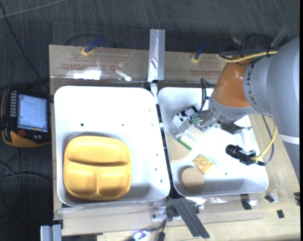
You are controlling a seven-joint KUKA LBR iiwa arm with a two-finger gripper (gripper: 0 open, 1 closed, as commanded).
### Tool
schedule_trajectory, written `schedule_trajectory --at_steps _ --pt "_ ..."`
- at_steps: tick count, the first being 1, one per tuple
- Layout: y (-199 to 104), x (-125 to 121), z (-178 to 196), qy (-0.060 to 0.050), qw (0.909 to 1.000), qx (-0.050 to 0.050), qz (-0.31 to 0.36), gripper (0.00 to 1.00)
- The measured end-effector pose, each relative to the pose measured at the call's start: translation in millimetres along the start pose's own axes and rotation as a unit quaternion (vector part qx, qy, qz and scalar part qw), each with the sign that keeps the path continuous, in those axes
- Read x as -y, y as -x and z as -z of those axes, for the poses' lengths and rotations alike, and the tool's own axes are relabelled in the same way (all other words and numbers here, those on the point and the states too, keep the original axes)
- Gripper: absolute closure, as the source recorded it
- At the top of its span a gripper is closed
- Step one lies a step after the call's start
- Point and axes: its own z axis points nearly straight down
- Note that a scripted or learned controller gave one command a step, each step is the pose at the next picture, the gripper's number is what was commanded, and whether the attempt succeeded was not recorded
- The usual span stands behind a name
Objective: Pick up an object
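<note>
In the right bin (257, 182), my gripper (185, 120) is low over the left part of the floor, close to the dividing wall. Right under and in front of it lies a small white dotted piece with a green strip (187, 137); whether the gripper touches it I cannot tell. A tan square cracker-like piece (203, 163) lies toward the bin's front. A brown round object (191, 177) sits beside it at the front left corner. A large yellow loaf-shaped object (97, 165) fills the front of the left bin (106, 104).
The grey arm with its orange band (231, 87) comes in from the right over the right bin's back half. A handheld pendant with a screen (26, 115) lies left of the bench. A metal divider post (157, 54) stands behind the bins.
</note>
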Motion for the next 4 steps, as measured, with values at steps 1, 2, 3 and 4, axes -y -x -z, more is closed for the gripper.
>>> schedule_trajectory --at_steps 1,2,3,4 --pt "-11 84 1 -0.001 1.0000 -0.001 0.007 0.00" --pt "2 66 0 -0.002 0.9869 -0.004 -0.161 0.00" --pt "-21 3 92 -0.008 0.9998 -0.002 0.021 0.00" --pt "14 69 68 -0.009 0.9993 -0.002 -0.035 0.00"
